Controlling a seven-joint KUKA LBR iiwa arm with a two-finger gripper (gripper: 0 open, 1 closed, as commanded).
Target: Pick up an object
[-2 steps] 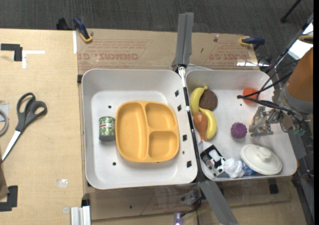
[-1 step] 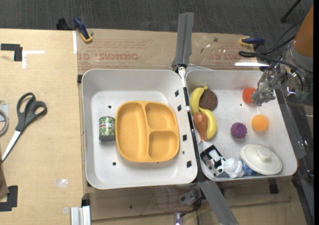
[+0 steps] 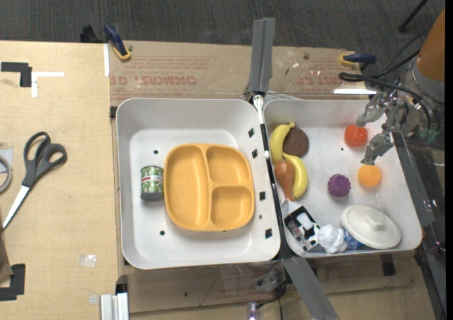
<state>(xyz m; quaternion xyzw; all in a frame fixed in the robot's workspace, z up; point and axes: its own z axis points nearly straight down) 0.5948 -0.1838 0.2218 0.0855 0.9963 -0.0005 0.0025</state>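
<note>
Small orange ball [image 3: 369,176] sits near right wall of right white bin [image 3: 322,117], directly under metal two-finger gripper [image 3: 375,143]. Fingers spread apart, nothing between them; one fingertip almost touches ball. Best approach: centre over ball, descend straight, close gently so round surface doesn't squirt out. Red ball [image 3: 355,135] just beside, bin wall close. Purple knobbly ball [image 3: 339,185], white domed lid [image 3: 371,226], yellow banana [image 3: 290,159] lie further off.
</note>
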